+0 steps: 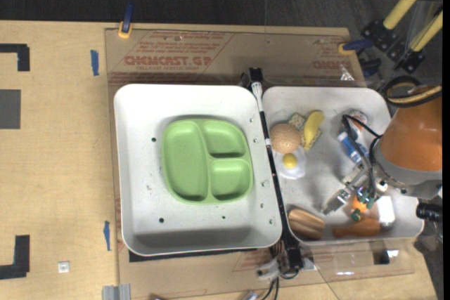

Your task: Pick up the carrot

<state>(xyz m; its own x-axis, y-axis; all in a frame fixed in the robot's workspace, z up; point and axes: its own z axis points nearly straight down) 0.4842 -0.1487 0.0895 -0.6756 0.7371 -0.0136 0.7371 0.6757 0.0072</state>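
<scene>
The carrot [356, 227] lies flat along the front wall of the right bin [330, 98], orange with a green tuft at its upper end. My gripper [346, 194] hangs just above and left of it, below the orange wrist band. The two silver fingers [335, 204] stand apart, so the gripper is open, and nothing sits between them. The arm hides the bin's right side.
In the right bin there are a bread roll [306, 222] left of the carrot, a fried egg [291, 164], a tan ball [285, 138], a banana [312, 128] and a white block [385, 211]. The left bin [133, 151] holds a green divided plate [207, 159].
</scene>
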